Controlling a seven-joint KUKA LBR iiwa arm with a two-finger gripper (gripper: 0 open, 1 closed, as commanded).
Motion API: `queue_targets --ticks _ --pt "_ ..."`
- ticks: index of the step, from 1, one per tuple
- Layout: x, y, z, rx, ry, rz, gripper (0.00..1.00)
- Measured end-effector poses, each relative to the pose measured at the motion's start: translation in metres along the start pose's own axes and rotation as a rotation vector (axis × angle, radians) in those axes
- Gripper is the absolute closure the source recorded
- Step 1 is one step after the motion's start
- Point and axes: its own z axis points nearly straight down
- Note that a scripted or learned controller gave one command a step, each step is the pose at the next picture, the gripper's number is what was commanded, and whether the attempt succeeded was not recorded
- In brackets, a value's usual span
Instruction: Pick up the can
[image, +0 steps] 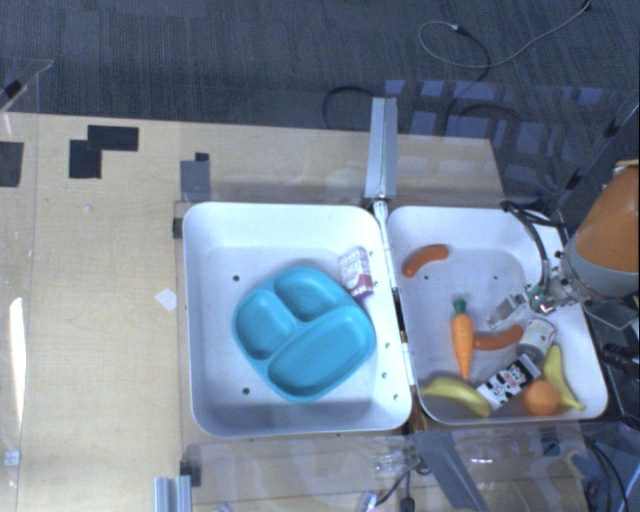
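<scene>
We find the claw (528, 302) low over the right bin (470, 232), near its right wall, at the end of the grey arm (612, 235) with its orange band; whether it is apart or together we cannot tell. From the left, the wooden surface (100, 300) carries the left bin (210, 330), which holds a blue divided plate (305, 332) and, just off the plate's upper right corner, a small white and red packet (357, 273) against the dividing wall. In the right bin a sausage (425, 258) lies near the top, a carrot (462, 340) stands lengthwise in the middle, and a banana (455, 393) lies along the front. The can (508, 381), dark with a white label, lies on its side just below and slightly left of the claw, apart from it, with a second sausage (497, 339) between them. An orange (541, 398) and another banana (558, 375) sit beside the can at the right.
</scene>
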Motion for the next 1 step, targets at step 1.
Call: queue_targets --ticks 1 --pt "-0.0341 0.0892 -0.0289 0.012 0.005 0.188 0.00"
